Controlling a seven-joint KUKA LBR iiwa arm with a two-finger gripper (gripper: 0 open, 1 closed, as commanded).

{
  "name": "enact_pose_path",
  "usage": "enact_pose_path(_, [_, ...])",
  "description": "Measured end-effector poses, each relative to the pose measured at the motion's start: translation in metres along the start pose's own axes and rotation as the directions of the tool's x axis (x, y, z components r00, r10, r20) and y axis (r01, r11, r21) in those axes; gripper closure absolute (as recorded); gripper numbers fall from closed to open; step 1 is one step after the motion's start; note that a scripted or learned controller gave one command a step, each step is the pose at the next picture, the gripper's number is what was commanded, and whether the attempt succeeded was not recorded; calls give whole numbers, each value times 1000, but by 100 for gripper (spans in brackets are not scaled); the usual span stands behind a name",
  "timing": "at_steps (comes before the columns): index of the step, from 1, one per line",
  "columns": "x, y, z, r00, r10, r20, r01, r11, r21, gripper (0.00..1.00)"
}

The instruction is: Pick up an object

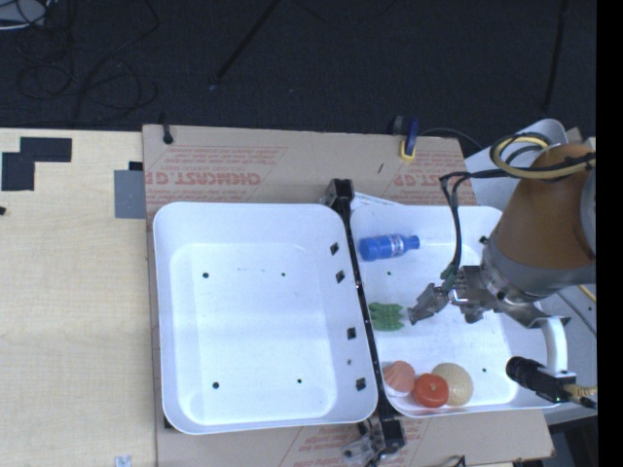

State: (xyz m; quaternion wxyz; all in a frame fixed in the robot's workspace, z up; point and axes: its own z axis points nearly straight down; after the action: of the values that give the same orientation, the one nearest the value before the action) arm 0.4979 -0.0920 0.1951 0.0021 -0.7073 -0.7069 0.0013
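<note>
The right bin (487, 224) holds a blue bottle (387, 247) lying on its side near the back. A small green object (385, 315) lies by the divider, mid-bin. At the front sit a pink piece (398, 376), a red round piece (430, 390) and a beige round piece (454, 382), close together. My gripper (425, 307) reaches in from the right and hangs just right of the green object, its dark fingers pointing left. Nothing shows between the fingers.
The left bin (175, 261) stands beside the right one, parted by a black divider bar (352, 290). Both rest on cardboard (243, 163). A black cable (454, 232) loops over the right bin's back. A black fitting (533, 375) sits at the bin's front right corner.
</note>
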Motion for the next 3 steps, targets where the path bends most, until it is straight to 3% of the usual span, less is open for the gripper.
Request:
enact_pose_path(1, [-36,-23,-111,1000,2,4,-2,1000,-11,0])
enact_pose_path(2, [-105,-23,-62,1000,4,0,-4,1000,0,0])
enact_pose_path(3, [-103,-23,-74,1000,1,0,-1,1000,-1,100])
